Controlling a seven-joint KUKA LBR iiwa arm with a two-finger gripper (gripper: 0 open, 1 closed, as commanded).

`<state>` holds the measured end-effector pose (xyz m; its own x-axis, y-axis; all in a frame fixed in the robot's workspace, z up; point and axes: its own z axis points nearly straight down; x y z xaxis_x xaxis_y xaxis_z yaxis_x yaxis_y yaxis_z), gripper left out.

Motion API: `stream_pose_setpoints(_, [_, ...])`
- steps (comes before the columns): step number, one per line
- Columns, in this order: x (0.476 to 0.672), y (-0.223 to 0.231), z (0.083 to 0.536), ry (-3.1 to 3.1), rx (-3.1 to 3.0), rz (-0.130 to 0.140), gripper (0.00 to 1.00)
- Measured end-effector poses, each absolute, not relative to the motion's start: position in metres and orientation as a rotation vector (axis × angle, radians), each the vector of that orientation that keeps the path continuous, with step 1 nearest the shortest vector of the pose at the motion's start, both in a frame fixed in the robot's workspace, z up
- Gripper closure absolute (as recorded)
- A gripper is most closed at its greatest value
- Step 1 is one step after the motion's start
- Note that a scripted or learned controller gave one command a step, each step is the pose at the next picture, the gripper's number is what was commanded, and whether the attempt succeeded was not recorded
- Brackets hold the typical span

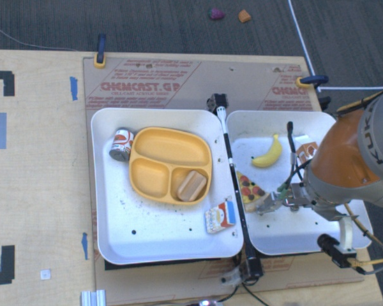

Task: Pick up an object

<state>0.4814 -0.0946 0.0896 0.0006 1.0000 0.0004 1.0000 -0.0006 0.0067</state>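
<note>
Judged to be at the approach step, with nothing lifted yet. Low in the right bin (287, 236) with the gripper (270, 204), just beside a pizza slice (249, 190) lying at that bin's left wall. Could not tell how wide it stood, nor whether it had hold of anything. Called next for settling over the slice, closing, then lifting straight.

Also in the right bin: a banana (269, 153) and a small brown packet (306, 150). In the left bin (115, 225): a yellow tray (147, 146) with a bread slice (191, 185) in its lower right compartment, a can (120, 144) against the tray's left edge, and a small carton (219, 217) near the tray's lower right corner.

Bench (38, 190): we see pale wood.
Board (191, 81): brown, clamped on the bench.
Bins: we find left bin (108, 234) beside right bin (293, 238).
</note>
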Motion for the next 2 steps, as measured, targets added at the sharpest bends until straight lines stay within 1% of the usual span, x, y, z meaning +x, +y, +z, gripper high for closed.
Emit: stream_pose_setpoints(2, [0.4815, -0.0934, 0.0894, 2.214, 2.219, 0.006, 0.0])
